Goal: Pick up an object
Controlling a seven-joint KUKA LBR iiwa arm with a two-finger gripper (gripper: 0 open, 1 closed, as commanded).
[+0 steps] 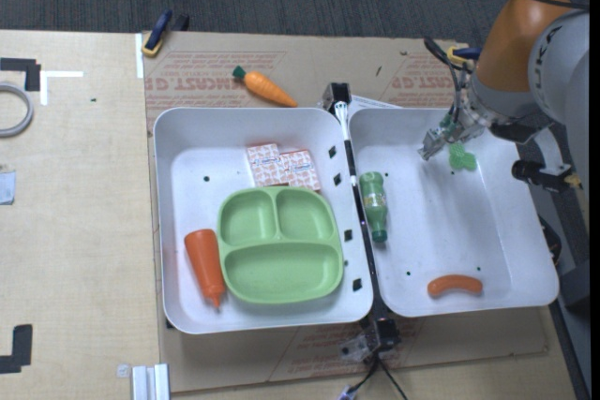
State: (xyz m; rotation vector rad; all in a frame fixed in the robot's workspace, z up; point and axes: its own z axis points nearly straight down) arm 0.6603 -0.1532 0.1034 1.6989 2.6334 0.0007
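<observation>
The gripper (439,143) is low over the far part of the right bin (525,286), under the grey wrist with the orange band. I cannot tell its state at this size, and nothing is seen held in it.

Just beside the gripper, on its right side in the view and a little nearer to the camera, lies a small green object (462,159) on the bin floor. It seems the likely target. It looks light and perhaps soft, but its shape is too small to judge; I think a grasp across its narrow width is best.

To the left of the gripper and nearer to the camera, a green bottle (374,205) lies along the bin's left wall. It looks like smooth plastic, light and stiff, and round, so it may roll or slip; the middle of the body is the good place to grasp.

Well below the gripper in the view, near the front edge, lies an orange sausage (455,286), curved and probably a little rubbery.
</observation>
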